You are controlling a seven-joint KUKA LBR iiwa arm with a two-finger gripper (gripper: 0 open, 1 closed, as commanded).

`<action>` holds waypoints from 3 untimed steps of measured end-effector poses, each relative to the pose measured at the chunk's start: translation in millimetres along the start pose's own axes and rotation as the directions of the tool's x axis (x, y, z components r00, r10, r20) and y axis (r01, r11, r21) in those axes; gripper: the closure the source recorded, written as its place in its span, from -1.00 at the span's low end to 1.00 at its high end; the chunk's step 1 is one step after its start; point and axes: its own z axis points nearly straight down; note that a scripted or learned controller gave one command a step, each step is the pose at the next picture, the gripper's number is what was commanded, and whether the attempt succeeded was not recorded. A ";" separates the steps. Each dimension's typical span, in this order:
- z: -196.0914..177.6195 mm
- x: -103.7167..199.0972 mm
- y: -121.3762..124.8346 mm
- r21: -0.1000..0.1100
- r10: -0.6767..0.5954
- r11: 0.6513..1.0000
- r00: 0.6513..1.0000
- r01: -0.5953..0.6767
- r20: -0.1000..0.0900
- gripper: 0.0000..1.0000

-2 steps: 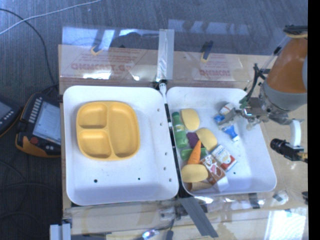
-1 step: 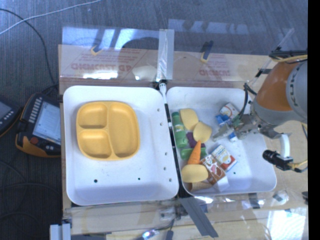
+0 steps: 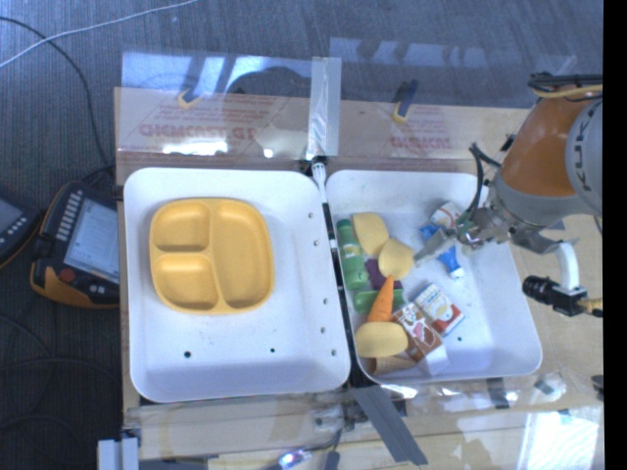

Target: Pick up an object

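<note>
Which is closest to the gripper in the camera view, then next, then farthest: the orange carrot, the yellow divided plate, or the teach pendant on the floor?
Measured from the gripper in the right bin:
1. The orange carrot, just below-left of it in the same bin.
2. The yellow divided plate, in the left bin.
3. The teach pendant, on the floor past the left bin's outer edge.

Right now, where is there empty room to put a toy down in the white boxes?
In the left bin, bare floor runs along the front and right of the yellow tray. In the right bin, there is a bare patch right of the snack packet. It is crowded by the divider, where the carrot and yellow pieces pile up.
</note>
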 end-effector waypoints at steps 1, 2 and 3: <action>47.5 31.6 33.3 -0.023 0.001 1.000 1.000 -0.001 0.006 -1.00; 40.7 31.5 35.7 -0.029 0.004 1.000 1.000 -0.004 0.006 1.00; -66.3 70.7 70.9 0.002 0.218 0.976 0.976 -0.218 0.003 1.00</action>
